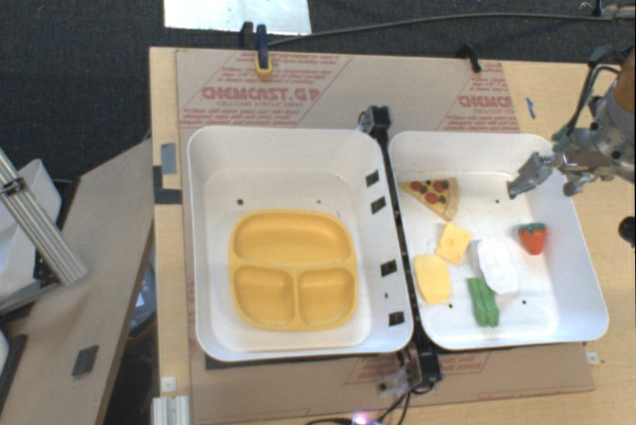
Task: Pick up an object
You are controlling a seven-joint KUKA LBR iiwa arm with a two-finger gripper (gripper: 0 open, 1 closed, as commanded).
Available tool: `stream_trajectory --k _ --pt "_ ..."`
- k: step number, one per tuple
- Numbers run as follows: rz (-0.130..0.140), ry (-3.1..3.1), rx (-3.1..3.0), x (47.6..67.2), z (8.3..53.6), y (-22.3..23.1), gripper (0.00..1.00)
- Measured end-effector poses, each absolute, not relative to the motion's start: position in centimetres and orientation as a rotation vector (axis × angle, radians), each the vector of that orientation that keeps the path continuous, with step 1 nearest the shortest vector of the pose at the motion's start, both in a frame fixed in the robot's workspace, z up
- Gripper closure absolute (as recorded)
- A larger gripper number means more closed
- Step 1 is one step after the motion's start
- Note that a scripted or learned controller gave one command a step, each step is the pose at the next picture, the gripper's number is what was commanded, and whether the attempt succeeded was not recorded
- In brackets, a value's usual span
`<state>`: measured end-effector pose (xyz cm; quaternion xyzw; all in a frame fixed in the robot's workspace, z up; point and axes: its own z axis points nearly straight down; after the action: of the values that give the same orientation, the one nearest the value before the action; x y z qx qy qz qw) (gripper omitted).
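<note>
While the arm reaches in from the right, its gripper [542,173] hangs over the far right part of the right bin [586,314], nothing between the fingers; whether they're spread or closed I can't tell from this angle. 2 white bins sit side by side on the bench. Left bin [214,165]: 1 yellow divided plate [294,268], 3 compartments, roughly centred. Right bin: 6 items. 1 pizza slice [433,194] near the far left corner. 1 yellow cheese wedge [455,242] below it, mid-bin. 1 pale yellow flat piece [432,279] just beside the wedge, toward the near edge. 1 green piece [484,302] near the front, next to a white object [498,265] that's touching or overlapping it, hard to say which. 1 red strawberry-like toy [534,237] w/ green top, right side of bin, nearest to the gripper but apart from it. Cardboard sheet [328,85] under both bins, red print on it.
</note>
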<state>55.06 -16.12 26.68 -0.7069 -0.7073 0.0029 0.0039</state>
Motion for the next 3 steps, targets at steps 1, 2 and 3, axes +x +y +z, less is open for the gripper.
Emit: stream_trajectory --k 1,2,3 --pt "-0.001 -2.226 -2.219 55.3 27.3 -16.1 0.0" --pt "0.003 -2.222 -2.218 55.9 21.2 -16.2 0.0" --pt "0.002 -2.221 -2.219 55.2 16.5 -16.8 0.0"
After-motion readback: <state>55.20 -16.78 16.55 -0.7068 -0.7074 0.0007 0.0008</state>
